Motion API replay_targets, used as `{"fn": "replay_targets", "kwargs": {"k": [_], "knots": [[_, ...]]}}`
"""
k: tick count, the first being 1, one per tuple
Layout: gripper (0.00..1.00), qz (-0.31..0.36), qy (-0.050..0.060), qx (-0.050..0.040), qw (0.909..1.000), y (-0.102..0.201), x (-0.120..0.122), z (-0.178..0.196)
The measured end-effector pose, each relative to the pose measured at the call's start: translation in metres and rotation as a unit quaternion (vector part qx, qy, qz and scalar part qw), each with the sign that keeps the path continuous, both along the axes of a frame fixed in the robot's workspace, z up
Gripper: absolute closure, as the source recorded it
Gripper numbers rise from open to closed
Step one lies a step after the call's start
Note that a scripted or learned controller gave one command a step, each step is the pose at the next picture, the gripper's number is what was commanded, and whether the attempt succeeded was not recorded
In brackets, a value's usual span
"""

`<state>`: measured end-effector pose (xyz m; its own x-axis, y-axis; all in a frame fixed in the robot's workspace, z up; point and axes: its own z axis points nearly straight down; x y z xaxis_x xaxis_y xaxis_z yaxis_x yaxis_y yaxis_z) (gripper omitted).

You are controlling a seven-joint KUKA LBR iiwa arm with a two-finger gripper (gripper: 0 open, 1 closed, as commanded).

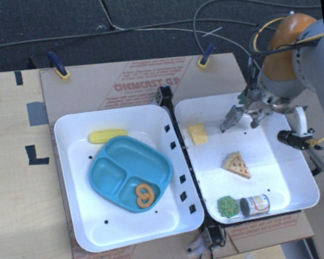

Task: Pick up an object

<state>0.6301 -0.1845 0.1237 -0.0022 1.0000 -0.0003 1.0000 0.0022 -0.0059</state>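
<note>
My gripper (pixel 243 121) hangs over the upper right part of the right bin (pixel 286 165), its two fingers spread open with nothing between them. A yellow cheese block (pixel 197 134) lies to its left near the divider. Below the gripper lies a pizza slice (pixel 237 165). Near the bin's front edge a green broccoli piece (pixel 227 206) sits beside a small can (pixel 256 205) on its side. In the left bin (pixel 75 168), a blue divided plate (pixel 129 171) holds a pretzel (pixel 144 195), with a corn cob (pixel 108 136) just behind the plate.
A black divider (pixel 180 153) runs between the two bins. Cables loop above the bench at the back, and yellow clamps (pixel 60 69) hold the cardboard under the bins. The arm's grey body and orange band (pixel 284 43) occupy the upper right.
</note>
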Motion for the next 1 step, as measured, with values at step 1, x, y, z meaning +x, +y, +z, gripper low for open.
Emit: {"fn": "replay_targets", "kwargs": {"k": [1], "knots": [[1.00,0.001,-0.002,-0.0005,1.0000,0.0004,0.0016,0.0133]]}}
